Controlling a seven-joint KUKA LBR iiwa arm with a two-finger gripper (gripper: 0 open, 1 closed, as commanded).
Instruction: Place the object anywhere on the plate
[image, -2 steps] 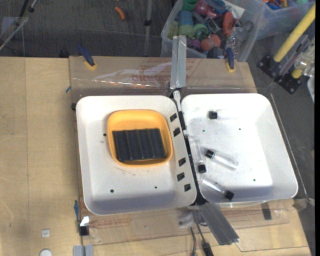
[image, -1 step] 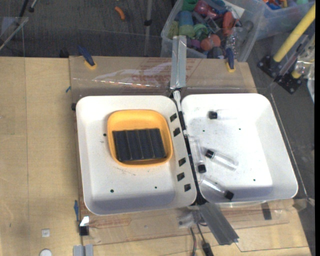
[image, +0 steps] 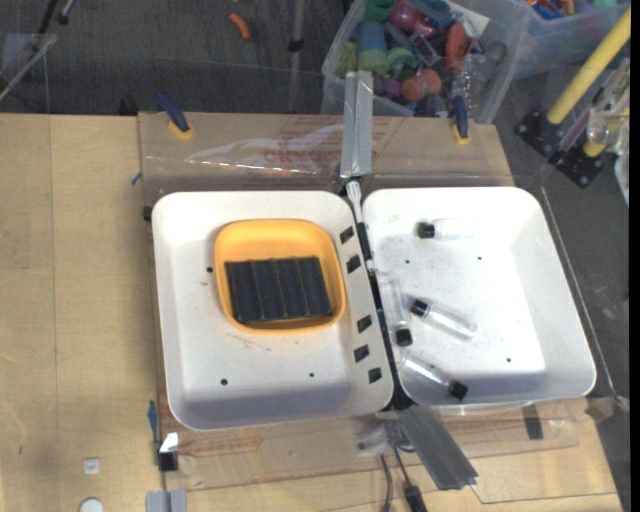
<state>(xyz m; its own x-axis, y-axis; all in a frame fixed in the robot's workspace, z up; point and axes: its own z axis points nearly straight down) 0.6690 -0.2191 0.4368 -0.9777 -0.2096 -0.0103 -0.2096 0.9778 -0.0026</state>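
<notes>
Wooden counter (image: 70, 300), two white bins touching at the middle. Right bin (image: 520, 290): one clear tube with black cap (image: 437, 381) at 7 o'clock by the near wall; a second clear tube (image: 441, 318) just left of centre, lying aslant; a small black-capped piece (image: 425, 231) at 11 o'clock, apart from the rest. Left bin (image: 190, 370): orange plate (image: 277, 236) at centre, bearing a black ribbed slab (image: 278, 288) lying flat inside its rim. Beyond the bins, at 12 o'clock: a clear tub of coloured toys (image: 420, 50).
</notes>
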